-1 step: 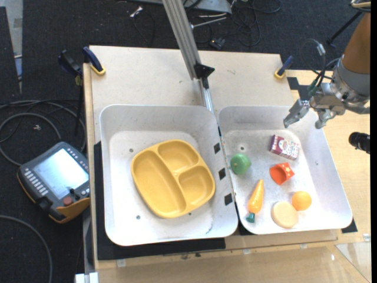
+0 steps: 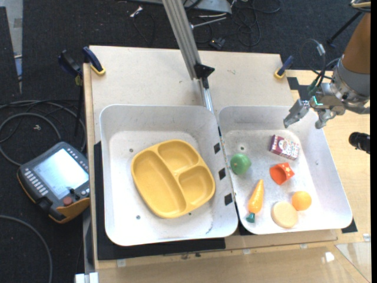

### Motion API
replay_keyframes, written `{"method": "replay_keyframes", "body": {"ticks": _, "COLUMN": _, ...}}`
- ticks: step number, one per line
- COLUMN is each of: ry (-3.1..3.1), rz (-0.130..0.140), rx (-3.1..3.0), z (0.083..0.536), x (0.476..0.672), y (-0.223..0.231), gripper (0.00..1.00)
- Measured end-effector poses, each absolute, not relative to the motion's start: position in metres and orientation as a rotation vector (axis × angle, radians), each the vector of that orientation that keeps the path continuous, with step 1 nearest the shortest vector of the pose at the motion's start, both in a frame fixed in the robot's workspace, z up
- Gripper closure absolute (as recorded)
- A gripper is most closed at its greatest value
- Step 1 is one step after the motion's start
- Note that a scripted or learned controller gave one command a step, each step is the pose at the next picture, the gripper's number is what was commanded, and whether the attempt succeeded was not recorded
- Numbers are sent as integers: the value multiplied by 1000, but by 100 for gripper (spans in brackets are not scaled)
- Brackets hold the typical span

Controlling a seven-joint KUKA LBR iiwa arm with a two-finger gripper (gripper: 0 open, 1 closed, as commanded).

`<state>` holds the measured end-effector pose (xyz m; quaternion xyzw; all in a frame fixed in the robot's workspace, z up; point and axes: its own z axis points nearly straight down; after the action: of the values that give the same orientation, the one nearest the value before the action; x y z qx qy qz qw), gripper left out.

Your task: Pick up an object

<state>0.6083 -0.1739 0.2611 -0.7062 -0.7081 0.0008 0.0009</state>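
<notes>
The right bin [image 2: 330,175] holds a maroon and white carton [image 2: 284,147], a green ball [image 2: 240,164], an orange-red cup [image 2: 282,173], a toy carrot [image 2: 255,197], an orange fruit [image 2: 301,200] and a pale round piece [image 2: 285,214]. My gripper [image 2: 307,115] hangs above the bin's far right corner, up and right of the carton. Its two fingers [image 2: 293,116] are spread apart with nothing between them.
The left bin [image 2: 115,158] bears a yellow divided plate [image 2: 172,176]. A slanted metal pole [image 2: 184,31] rises from between the bins. Blue and yellow clamps [image 2: 94,62] grip the bench's far corners. A teach pendant [image 2: 54,183] lies on the floor at left.
</notes>
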Motion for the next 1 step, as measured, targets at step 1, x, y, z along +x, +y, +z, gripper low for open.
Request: {"method": "replay_keyframes", "body": {"ticks": 1, "ry": -2217, "rz": 5, "rx": -2220, "z": 205, "x": 612, "y": -183, "gripper": 0}}
